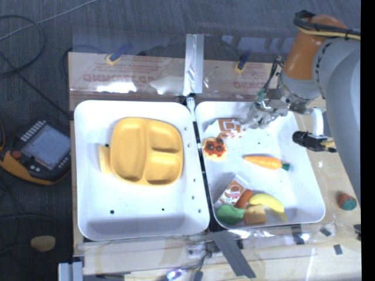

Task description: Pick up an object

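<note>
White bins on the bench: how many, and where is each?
2. The left bin holds a yellow divided tray. The right bin holds the toy food, with the hand at its far edge.

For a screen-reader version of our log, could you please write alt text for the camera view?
A grey robot arm's gripper hangs over the back of the right bin, near a small orange-and-white packet. That bin also holds a toy carrot and banana. The left bin holds a yellow divided tray.
</note>
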`<state>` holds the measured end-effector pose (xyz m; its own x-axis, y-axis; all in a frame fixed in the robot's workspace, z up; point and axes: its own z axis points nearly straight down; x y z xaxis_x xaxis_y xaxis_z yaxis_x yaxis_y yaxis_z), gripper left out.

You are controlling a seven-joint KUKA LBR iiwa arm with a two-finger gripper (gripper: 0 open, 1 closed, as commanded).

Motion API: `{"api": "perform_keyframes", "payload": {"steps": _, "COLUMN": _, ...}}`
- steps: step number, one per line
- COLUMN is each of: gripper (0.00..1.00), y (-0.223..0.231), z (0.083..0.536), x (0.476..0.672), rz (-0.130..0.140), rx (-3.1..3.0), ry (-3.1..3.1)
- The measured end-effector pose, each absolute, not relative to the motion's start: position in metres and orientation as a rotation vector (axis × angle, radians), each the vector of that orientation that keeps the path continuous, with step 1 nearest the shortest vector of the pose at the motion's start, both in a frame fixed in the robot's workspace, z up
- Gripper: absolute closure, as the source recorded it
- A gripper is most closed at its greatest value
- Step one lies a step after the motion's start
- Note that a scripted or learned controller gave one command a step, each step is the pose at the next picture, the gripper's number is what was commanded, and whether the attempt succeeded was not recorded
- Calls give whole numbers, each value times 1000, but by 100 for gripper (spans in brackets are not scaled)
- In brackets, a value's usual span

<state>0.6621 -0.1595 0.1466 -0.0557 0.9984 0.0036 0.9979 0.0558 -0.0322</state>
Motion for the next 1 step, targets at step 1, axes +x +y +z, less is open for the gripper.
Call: {"api": "perform_keyframes", "payload": {"steps": 1, "gripper": 100, "y": -155, "z": 131, "x": 661, "rz": 38, "rx": -2158, "ry": -2255}}
